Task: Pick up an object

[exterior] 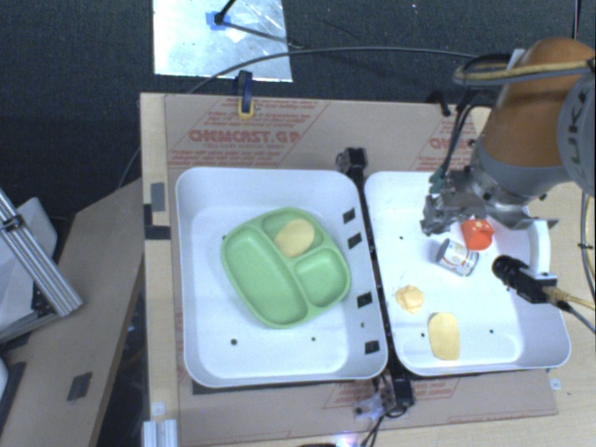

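White plastic makes both shallow bins on the bench, and I take the right bin (pixel 400 343) as the landmark for all places. It lies beside the left bin (pixel 200 343), and a dark divider strip (pixel 372 277) with black clips runs between them.

The grey arm (pixel 535 128), with its orange band at the top, reaches over the far right part of the right bin. Its gripper (pixel 440 214) hangs low over the far half of this bin, above the white floor. It is dark and crowded in the picture, so I cannot tell whether it is parted or closed, and no object is seen held in it.

Four small objects lie inside the right bin. An orange-red object (pixel 478 235) is just beside the gripper, toward the right wall. A small silver can (pixel 457 257) lies on its side, touching or almost touching the orange-red object, a little nearer to the camera. A small yellow lump (pixel 410 297) rests near the middle of the bin floor, close to the divider side. A yellow oblong piece (pixel 445 335) lies near the front wall of the bin, apart from the can.

In the left bin sits a green divided tray (pixel 270 291), tilted, and a pale yellow round piece (pixel 295 237) lies in its far compartment.
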You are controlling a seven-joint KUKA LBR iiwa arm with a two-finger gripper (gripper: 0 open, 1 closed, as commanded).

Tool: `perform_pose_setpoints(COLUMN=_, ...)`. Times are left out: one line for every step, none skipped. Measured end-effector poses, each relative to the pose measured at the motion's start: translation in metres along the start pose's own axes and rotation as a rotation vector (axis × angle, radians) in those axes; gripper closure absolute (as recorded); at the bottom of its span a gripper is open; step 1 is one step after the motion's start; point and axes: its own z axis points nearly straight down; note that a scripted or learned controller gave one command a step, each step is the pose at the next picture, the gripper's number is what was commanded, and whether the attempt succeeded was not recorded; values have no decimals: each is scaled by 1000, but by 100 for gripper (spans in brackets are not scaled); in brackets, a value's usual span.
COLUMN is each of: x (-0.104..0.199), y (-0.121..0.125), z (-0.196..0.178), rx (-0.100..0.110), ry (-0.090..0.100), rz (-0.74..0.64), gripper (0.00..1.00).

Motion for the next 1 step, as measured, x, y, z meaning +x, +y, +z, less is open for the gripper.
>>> perform_pose_setpoints(x=56, y=5, z=18, rx=3, ry=1, rz=0, gripper=100)
